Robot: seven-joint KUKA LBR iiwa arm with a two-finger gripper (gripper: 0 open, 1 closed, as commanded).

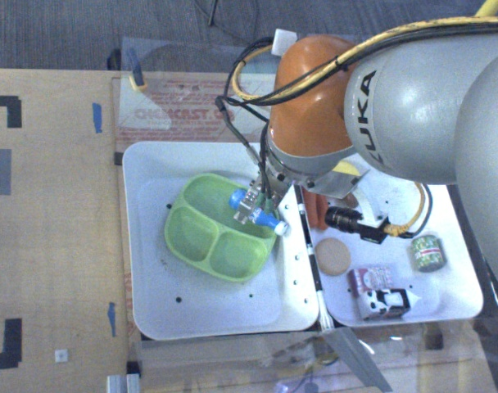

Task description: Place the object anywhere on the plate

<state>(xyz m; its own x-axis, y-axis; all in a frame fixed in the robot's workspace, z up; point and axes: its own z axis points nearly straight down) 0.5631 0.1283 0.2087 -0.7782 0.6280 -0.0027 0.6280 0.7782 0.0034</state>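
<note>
Gripping a blue object (pixel 260 212), fingers (pixel 252 203) closed, above green plate (pixel 212 240)

One fixed camera hangs above the tabletop (pixel 52 219), looking down at a slant on both bins (pixel 142 244) — the arm (pixel 413 113) enters from three o'clock.

Even, fairly bright overhead light. My grey arm (pixel 429 113) carries broad white glare patches on its curved casing; the orange band (pixel 314 97) has a softer sheen. Left white bin (pixel 142 219) is near washed out and shows faint shadow around the green plate (pixel 208 236). Picture soft overall, small items in the right bin (pixel 462 293) fuzzy. Clear sheeting at the bottom edge reflects light.
</note>
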